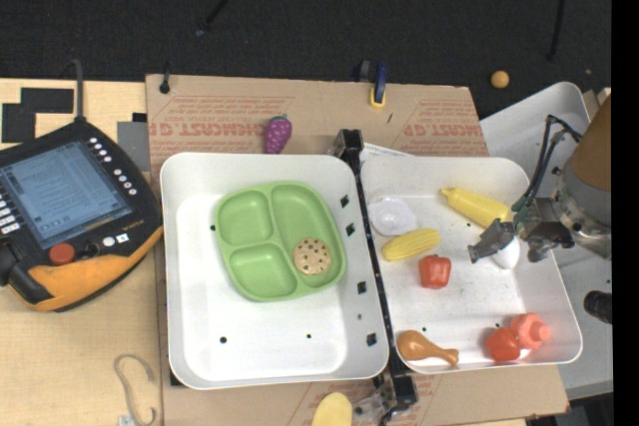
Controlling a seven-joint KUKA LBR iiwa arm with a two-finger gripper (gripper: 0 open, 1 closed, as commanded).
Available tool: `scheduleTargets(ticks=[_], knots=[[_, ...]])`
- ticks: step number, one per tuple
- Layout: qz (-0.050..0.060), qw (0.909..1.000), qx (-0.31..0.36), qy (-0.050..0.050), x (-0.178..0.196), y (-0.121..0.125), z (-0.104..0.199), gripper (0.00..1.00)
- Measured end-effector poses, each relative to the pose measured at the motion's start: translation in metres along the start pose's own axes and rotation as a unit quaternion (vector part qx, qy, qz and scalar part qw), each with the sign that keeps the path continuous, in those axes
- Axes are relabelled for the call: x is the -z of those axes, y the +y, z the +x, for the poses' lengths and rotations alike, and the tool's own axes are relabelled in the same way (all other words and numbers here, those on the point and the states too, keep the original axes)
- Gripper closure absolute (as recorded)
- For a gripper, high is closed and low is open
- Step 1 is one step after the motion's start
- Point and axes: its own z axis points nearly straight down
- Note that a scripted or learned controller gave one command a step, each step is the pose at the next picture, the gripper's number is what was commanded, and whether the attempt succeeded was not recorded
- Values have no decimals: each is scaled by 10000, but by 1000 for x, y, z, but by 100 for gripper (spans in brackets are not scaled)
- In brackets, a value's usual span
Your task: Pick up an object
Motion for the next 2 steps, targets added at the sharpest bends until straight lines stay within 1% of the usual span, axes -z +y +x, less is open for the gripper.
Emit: scheduleTargets(ticks=[1,2], knots=[[-51,10000,8,-10,5,2,0,0],[-33,10000,11,-7,-40,0,-5,0]])
